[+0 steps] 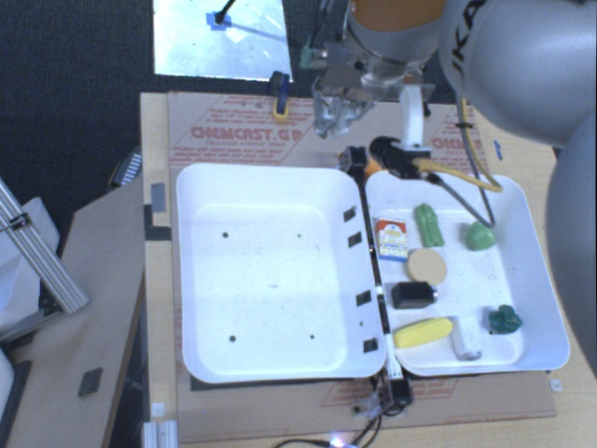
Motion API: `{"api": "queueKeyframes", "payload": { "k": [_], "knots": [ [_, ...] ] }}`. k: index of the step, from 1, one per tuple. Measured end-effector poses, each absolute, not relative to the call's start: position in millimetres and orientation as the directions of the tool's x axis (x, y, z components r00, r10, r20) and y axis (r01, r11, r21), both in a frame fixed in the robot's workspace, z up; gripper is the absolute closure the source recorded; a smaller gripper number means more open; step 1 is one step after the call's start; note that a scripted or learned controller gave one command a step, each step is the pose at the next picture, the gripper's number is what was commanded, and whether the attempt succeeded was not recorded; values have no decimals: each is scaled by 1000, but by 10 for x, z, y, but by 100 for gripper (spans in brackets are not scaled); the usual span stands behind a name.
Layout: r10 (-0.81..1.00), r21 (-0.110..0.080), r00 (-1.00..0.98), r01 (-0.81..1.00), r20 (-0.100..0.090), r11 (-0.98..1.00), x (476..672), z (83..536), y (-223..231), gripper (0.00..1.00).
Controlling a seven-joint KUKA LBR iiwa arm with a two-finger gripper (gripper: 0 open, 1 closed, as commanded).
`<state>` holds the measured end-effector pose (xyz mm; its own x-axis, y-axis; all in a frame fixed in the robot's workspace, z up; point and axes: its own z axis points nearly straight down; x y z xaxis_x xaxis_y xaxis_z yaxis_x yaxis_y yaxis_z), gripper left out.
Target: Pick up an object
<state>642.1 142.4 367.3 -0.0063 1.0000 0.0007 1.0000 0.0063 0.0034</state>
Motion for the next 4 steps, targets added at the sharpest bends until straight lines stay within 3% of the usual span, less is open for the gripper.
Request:
{"api": "queueKeyframes", "payload": {
  "k": [1, 2, 4],
  "knots": [
    [1000, 3, -6, 1000, 1, 6, 6419, 3709, 1651, 100],
    [1000, 1, -7, 1000, 1, 7, 6294, 3688, 1964, 100],
    [1000, 2, -6, 1000, 1, 6, 6335, 3518, 2351, 100]
  ]
}}
